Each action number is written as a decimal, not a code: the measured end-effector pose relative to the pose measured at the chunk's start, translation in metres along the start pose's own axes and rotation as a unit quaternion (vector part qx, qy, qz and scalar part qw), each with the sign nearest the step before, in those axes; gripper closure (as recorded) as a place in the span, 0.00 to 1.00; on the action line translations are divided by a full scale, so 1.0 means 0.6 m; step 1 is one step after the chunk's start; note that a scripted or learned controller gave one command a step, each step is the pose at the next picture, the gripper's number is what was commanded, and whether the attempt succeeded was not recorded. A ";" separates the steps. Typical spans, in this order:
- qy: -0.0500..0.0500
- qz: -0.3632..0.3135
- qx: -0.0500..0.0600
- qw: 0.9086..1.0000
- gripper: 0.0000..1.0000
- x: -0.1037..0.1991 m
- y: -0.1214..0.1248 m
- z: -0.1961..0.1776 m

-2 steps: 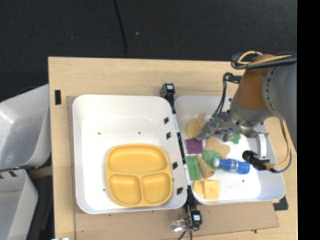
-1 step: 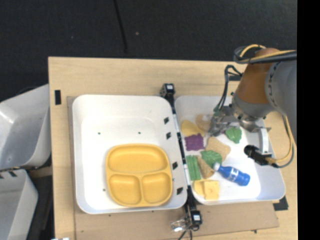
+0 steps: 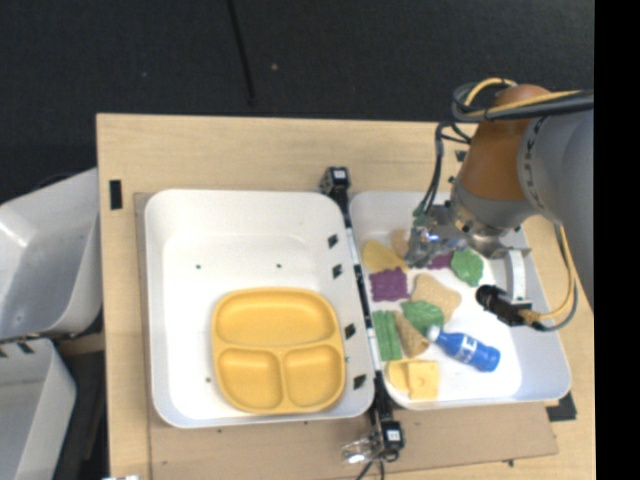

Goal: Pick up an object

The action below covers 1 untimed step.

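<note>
Bins sit side by side on my bench, seen from the one overhead camera. I see the left bin [image 3: 170,268] holding a yellow divided tray [image 3: 278,350] toward its near side. The right bin [image 3: 545,368] carries the clutter: a yellow piece [image 3: 381,257] near the divider, a purple piece [image 3: 389,284] just below it, a tan wedge [image 3: 437,291], a green leafy piece [image 3: 423,314], a green strip [image 3: 385,335] along the divider, a yellow block [image 3: 415,378] at the near edge, a blue bottle [image 3: 468,350] lying on its side, and a green lump [image 3: 466,266] farther right. My arm [image 3: 510,163] reaches in from the right, its gripper [image 3: 432,240] low over the far part of the right bin, just above the purple and tan pieces. I cannot tell how the jaws stand, nor whether anything sits between them.
</note>
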State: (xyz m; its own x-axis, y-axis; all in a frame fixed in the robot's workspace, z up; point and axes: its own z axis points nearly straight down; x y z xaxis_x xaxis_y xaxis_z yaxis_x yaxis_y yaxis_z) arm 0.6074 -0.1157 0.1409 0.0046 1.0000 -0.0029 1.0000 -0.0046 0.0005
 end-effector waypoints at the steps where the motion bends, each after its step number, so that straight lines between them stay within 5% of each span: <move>1: 0.004 -0.007 -0.002 1.000 1.00 0.173 -0.047 -0.107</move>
State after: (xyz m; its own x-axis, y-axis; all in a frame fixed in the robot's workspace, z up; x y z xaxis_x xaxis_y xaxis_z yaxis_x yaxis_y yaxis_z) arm 0.5794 -0.0115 0.2048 -0.0104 0.9999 0.0042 0.9999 0.0104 0.0055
